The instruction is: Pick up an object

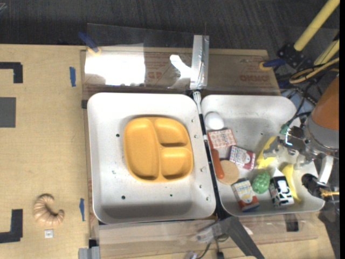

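Reaching in from the right edge of the frame, the arm hung over the right bin, its gripper low among the clutter at the lower right. Whether the jaws were spread or pressed together I could not tell (the wrist hid them). No object was seen between them. Candidates lay just beside it: a yellow banana, a green toy, a small carton. The left bin held an orange divided tray, probably a drop spot.
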Robot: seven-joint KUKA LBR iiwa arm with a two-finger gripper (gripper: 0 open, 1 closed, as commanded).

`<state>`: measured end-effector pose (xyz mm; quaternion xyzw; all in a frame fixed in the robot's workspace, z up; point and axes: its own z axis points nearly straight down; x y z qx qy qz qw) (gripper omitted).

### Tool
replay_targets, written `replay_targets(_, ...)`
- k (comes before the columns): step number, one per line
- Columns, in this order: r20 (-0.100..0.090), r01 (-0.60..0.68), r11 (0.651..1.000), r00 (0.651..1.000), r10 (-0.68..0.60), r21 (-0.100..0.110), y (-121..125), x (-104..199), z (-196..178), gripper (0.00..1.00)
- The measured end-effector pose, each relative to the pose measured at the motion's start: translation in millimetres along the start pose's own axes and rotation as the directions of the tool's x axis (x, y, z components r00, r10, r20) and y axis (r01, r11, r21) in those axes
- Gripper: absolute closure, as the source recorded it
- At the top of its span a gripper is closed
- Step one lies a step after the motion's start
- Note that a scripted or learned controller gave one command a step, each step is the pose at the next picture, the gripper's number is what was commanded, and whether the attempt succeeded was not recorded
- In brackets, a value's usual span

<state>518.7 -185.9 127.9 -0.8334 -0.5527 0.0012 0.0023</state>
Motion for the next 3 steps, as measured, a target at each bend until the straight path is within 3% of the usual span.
replay_targets(1, 0.007, 0.480, 0.877, 0.877, -0.480, -0.012, 23.1, 12.2, 36.3, 0.00)
replay_targets(2, 0.008, 0.479, 0.877, 0.878, -0.479, -0.015, 24.0, 13.4, 29.9, 1.00)
replay_targets(3, 0.003, 0.492, 0.870, 0.871, -0.492, -0.011, 42.1, 86.5, -56.3, 1.00)
